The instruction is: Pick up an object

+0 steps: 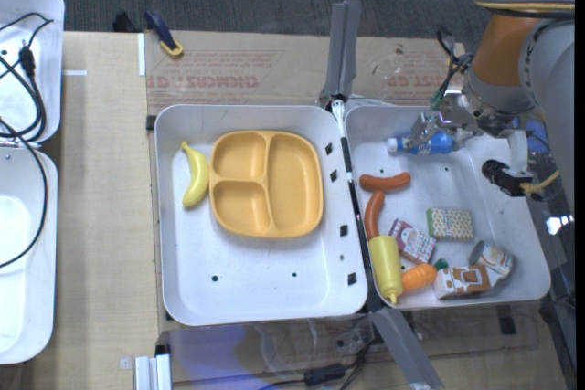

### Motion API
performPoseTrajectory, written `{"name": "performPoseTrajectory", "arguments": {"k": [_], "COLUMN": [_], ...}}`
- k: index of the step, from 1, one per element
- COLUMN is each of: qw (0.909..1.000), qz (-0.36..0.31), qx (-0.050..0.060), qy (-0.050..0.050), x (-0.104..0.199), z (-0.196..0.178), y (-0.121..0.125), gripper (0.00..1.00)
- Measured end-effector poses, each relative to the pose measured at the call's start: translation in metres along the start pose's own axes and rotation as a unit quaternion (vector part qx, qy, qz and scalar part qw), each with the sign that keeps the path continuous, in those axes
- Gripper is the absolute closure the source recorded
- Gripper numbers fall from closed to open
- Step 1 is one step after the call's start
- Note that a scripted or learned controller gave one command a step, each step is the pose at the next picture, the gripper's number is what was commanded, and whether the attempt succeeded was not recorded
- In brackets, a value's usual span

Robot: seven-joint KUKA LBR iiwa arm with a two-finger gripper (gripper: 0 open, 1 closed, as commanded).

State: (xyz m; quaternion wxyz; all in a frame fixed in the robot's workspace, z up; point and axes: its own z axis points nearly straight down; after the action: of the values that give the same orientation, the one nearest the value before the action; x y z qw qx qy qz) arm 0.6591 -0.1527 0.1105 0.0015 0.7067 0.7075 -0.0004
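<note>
The tool [430,131] was lowered onto the blue bottle [430,143] at the far end of the right bin [512,288], evidently for a grasp; its closure could not be told.

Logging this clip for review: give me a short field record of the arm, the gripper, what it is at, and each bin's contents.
arm: grey with orange band, reaching in over the right white bin
gripper: low at that bin's far end, at the blue plastic bottle
grasp: cannot tell
left white bin: yellow three-compartment plate, yellow banana beside it
right bin also holds: two sausages, yellow mustard bottle, carrot, small cartons and packets
</note>
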Motion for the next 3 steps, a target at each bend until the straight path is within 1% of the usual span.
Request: {"name": "performPoseTrajectory", "arguments": {"k": [1, 2, 3], "qw": [1.0, 0.9997, 0.9959], "qz": [0.0, 0.023, 0.09], "qx": [0.0, 0.001, 0.009], "qy": [0.0, 0.001, 0.003], "x": [0.0, -0.002, -0.009], "z": [0.0, 0.014, 0.018], "y": [0.0, 0.001, -0.003], "gripper": [0.0, 0.0, 0.0]}}
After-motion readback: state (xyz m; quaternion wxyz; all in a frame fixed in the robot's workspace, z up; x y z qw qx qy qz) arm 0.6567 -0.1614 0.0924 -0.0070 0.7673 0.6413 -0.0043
